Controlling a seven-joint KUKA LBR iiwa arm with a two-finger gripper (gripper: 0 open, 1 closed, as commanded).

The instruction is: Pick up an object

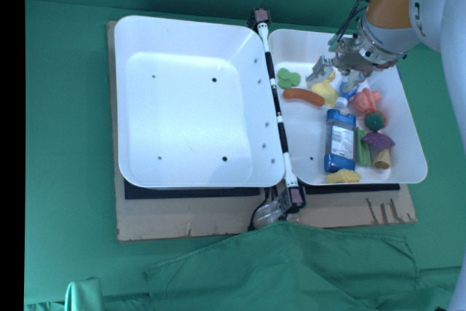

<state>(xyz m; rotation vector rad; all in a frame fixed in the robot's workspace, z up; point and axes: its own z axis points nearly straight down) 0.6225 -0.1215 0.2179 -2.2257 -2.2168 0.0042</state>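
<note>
The right bin point(302, 47) holds several small toys. Among them are a green piece point(288, 77), a red sausage point(303, 96), a yellow toy point(325, 92), an orange toy point(366, 101), a blue packet point(340, 140) and a purple-topped cone point(380, 149). My gripper point(334, 79) hangs low over the bin's far middle, open, just above the yellow toy. One finger stands to the toy's upper left and the other to its right. Nothing is lifted between the fingers.
The left bin point(189, 113) lies beside the right one, parted from it by a black-and-white rod point(277, 109). A spiky green ball point(375, 120), a green stick point(362, 147) and a yellow piece point(343, 176) crowd the right bin's near side. Green cloth point(291, 266) lies in front.
</note>
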